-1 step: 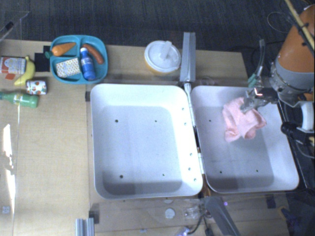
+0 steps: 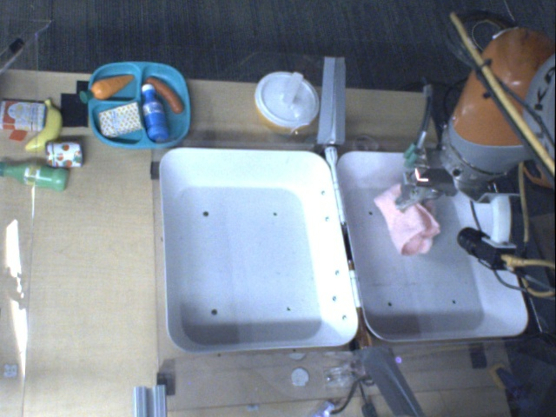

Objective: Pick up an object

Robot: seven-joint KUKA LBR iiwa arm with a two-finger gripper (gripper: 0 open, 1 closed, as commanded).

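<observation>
Right now a soft pink cloth (image 2: 408, 221) lies crumpled in the right bin (image 2: 452, 315), in the right middle of the frame. It looks floppy and wrinkly, with one corner pulled up. Both bins are smooth, white and shallow with round corners. The left bin (image 2: 252, 250) sits beside it. The gripper (image 2: 415, 183) is at the cloth's top edge and touches it. I cannot tell how wide it is open or if it has the cloth

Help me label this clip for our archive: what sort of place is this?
Probably a robotics lab bench set up for grasping trials: two shallow white bins side by side, a robot arm over a pink cloth, and toy food in a blue tray.
</observation>
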